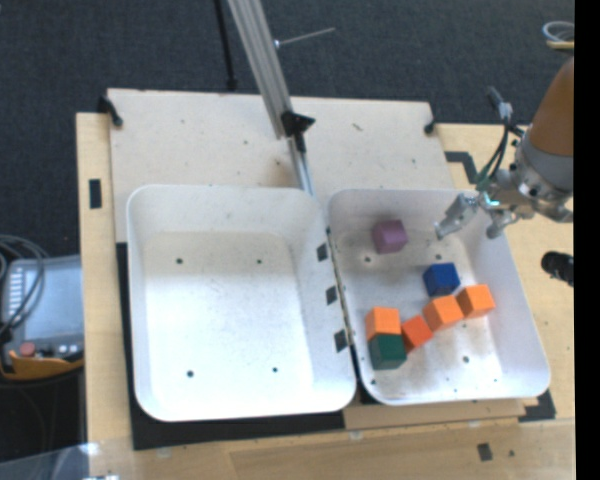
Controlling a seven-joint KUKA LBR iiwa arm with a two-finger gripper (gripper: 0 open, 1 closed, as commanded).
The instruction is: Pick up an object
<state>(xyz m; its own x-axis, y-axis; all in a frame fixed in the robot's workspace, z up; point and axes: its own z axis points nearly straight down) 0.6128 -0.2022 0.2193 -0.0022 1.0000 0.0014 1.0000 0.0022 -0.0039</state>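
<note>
The right bin (515, 298) holds several small blocks. A purple block (388, 235) lies near its back. A blue block (441, 278) sits mid-bin, with orange blocks (475, 300) (444, 313) (416, 331) in a slanted row in front of it. Another orange block (384, 321) rests against a dark green block (387, 349) near the bin's left wall. My gripper (473, 219) hangs over the bin's back right corner, above and behind the blue block. It is open, with nothing between its fingers.
The left bin (150, 298) sits beside the right one, sharing a middle rim. A slanted metal pole (265, 63) rises from behind the bins. Cables and a handheld device (40, 313) lie off the bench to the left.
</note>
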